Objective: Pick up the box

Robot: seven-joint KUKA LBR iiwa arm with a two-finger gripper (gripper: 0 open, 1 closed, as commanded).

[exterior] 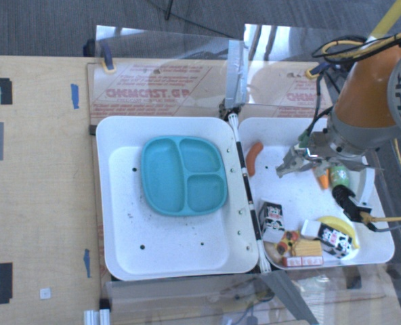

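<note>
While I watch, teal divided plastic plate [184, 175] in left white bin [112, 202], small black-and-white carton box [272, 217] near right white bin's [383, 246] front-left corner, open-fingered gripper [290, 166] above bare middle floor.

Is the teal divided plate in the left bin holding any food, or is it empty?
Empty. The teal plate lies flat in the left bin, and all three compartments show bare teal surface.

You have a teal divided plate [184, 176] in a white bin [112, 202], an orange sausage [253, 158], a yellow banana [341, 226], and a black-and-white cow-patterned box [273, 217].
</note>
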